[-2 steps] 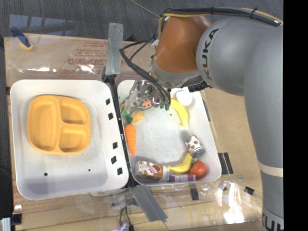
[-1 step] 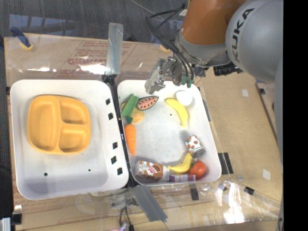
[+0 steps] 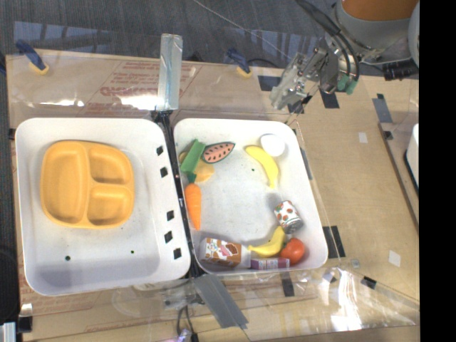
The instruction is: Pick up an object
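Note:
My gripper (image 3: 291, 95) hangs above the bench just past the far right corner of the right bin (image 3: 311, 191), open with nothing between its fingers. In that bin lie a watermelon slice (image 3: 218, 151), a green piece (image 3: 191, 157), a carrot (image 3: 193, 204), a banana (image 3: 265, 164), a white round piece (image 3: 272, 144), a small can (image 3: 288, 216), a second banana (image 3: 269, 244), a red tomato (image 3: 293, 251) and a brown carton (image 3: 221, 252). The white piece and the first banana are the ones closest to the gripper.
The left bin (image 3: 28, 248) holds a yellow divided plate (image 3: 87, 184). A grey strip (image 3: 169, 70) stands upright behind the seam between the bins. Tape marks dot the bench on the right (image 3: 356, 191).

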`<state>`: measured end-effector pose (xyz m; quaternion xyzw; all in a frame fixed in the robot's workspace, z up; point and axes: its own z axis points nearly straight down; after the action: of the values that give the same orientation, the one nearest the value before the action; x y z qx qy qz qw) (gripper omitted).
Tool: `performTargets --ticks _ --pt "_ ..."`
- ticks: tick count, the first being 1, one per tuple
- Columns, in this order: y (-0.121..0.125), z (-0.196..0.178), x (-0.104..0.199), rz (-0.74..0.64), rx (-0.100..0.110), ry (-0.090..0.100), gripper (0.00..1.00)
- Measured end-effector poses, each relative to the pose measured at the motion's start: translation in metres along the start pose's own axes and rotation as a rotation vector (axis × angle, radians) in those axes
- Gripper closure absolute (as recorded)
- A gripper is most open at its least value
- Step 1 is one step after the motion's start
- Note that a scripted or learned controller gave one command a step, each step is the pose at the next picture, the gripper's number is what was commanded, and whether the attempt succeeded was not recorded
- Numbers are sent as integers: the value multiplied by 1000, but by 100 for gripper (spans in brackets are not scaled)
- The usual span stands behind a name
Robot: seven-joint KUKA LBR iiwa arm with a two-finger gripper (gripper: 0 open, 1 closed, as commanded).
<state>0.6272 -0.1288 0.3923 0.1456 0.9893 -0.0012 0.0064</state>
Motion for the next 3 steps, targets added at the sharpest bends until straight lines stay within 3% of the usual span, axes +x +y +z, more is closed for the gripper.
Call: performTargets --ticks 1,2,3 --pt "-82 55 -19 -391 -2 15 100" --pt "-34 156 -39 -358 -5 21 100" --pt "-66 79 -51 -742 -2 4 100"
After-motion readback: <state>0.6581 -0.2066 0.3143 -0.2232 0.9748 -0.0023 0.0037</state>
